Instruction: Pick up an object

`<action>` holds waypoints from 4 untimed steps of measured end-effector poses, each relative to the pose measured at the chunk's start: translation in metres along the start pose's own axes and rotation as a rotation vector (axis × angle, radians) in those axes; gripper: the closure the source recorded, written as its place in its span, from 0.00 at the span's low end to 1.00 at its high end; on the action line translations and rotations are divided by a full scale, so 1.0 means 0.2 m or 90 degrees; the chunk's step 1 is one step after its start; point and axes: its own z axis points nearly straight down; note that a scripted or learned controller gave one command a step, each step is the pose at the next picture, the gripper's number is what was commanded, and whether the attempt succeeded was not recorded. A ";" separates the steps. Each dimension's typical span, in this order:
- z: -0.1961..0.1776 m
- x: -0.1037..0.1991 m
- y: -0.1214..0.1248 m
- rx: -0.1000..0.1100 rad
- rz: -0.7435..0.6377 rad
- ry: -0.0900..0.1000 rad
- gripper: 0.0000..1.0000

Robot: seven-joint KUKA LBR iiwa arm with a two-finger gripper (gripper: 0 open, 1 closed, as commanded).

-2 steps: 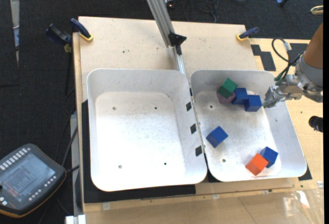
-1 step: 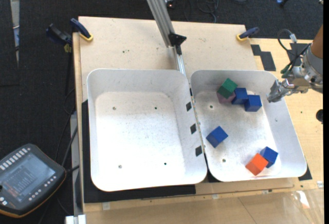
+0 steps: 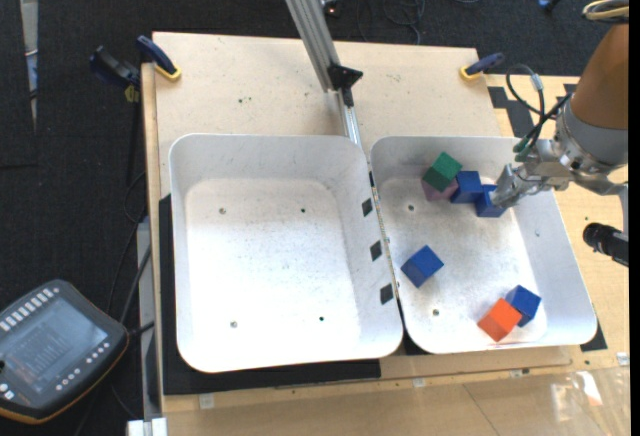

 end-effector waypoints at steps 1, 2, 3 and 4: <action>0.00 0.22 -0.04 0.000 -0.001 0.000 1.00; 0.04 0.48 -0.05 0.000 -0.001 0.001 1.00; -0.02 0.75 -0.03 -0.002 -0.002 0.000 1.00; -0.05 1.06 -0.04 -0.002 -0.003 0.001 1.00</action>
